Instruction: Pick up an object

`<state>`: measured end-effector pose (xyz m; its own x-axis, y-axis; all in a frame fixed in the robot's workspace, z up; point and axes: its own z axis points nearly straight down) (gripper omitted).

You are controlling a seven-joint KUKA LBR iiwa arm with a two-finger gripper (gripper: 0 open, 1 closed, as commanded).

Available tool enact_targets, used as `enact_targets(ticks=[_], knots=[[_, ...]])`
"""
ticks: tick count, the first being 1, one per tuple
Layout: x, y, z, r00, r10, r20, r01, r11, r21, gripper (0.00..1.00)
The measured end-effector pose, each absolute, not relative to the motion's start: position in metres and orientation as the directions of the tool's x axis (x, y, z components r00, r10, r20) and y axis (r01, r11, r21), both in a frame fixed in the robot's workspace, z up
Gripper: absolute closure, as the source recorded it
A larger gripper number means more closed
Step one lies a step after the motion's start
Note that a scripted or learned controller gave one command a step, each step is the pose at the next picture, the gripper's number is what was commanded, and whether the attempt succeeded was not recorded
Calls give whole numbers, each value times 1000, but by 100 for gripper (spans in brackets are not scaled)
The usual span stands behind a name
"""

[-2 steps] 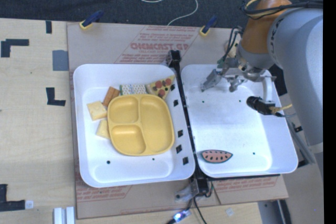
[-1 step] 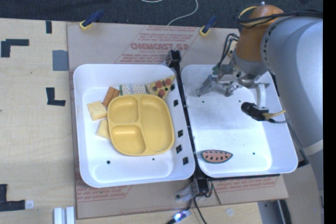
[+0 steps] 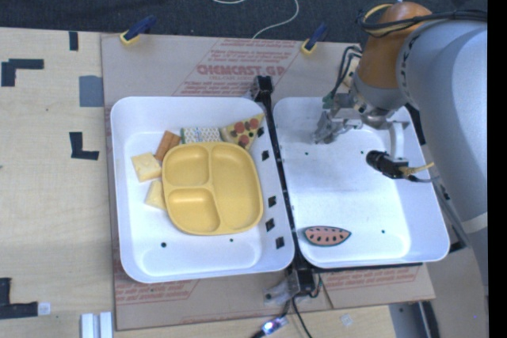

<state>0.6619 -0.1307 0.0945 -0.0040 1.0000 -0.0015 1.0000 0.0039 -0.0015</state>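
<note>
i had the gripper [image 3: 326,131] hanging over the upper left part of the right bin [image 3: 412,249], and from my seat i could not tell whether it was wide or narrow; i saw nothing held in it. the one loose thing in that bin was the watermelon slice [image 3: 327,235], lying flat near the front wall, well apart from the gripper. the left bin [image 3: 127,170] carried the yellow divided plate [image 3: 212,187] with crackers [image 3: 147,167] and a pizza slice [image 3: 245,129] tucked along its left and far edges. my worry was plain: a descent where the gripper hung would have met bare bin floor and closed on air. going for the watermelon slice looked risky too, since it seemed thin and flat, so it could have slid away, and the near wall crowded it.
</note>
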Motion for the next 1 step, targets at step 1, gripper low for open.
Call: enact_targets(ticks=[1], knots=[[661, -131, 137, -1, 1000, 0, 1000, 1, 2, 100]])
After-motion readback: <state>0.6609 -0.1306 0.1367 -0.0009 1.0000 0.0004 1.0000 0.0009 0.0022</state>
